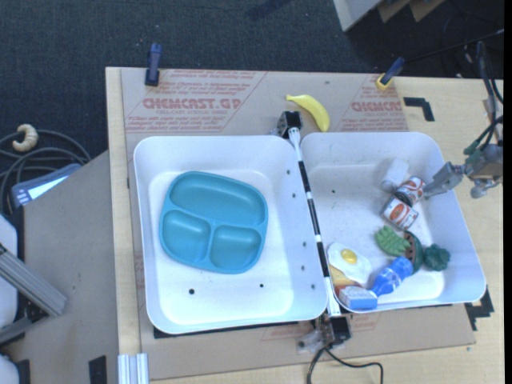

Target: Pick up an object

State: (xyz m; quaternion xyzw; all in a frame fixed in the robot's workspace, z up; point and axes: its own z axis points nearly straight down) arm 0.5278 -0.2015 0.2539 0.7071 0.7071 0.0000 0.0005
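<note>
The right bin (pixel 352 162) holds a cluster of items along its right and front sides. A red and white can (pixel 402 202) lies on its side, with a small white object (pixel 396 169) just behind it. In front of the can are a green leafy toy (pixel 394 241), a blue bottle (pixel 392 277) and a toy fried egg (pixel 348 258). My gripper (pixel 446 179) reaches in over the bin's right rim, low and just right of the can. Nothing can be seen held in it.
The left bin (pixel 152 162) carries a blue divided plate (pixel 214 222). A yellow banana (pixel 310 110) lies on the bench behind the bins. Blue clamps (pixel 153 62) sit at the bench's back edge. Cables (pixel 32 162) lie off to the left.
</note>
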